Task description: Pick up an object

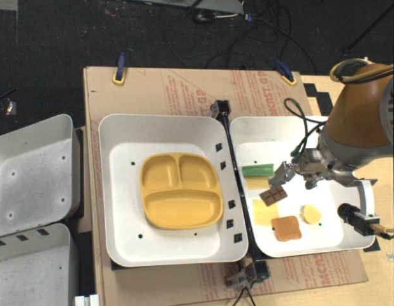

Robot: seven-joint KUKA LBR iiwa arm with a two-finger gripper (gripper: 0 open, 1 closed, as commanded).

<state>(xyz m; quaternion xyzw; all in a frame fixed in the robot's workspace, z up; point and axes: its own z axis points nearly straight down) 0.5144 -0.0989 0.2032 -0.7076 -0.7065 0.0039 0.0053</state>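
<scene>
The right bin [324, 244] holds several small food pieces. A green block [257, 169] lies near its left wall. Just below it are a dark brown square piece [273, 195] and a flat pale yellow slice [262, 212]. An orange-brown toast-like piece [286, 228] and a small yellow round piece [312, 215] lie nearer the front. My gripper [296, 174] hangs low over the middle of this bin, just up and right of the brown piece and right of the green block. I see nothing held in it.
The left bin [114, 171] holds a yellow divided plate [182, 190]. A black divider [234, 171] runs between the bins. The grey arm with its orange band [359, 110] covers the right bin's far right part. A black fitting [353, 215] sits at that bin's right rim.
</scene>
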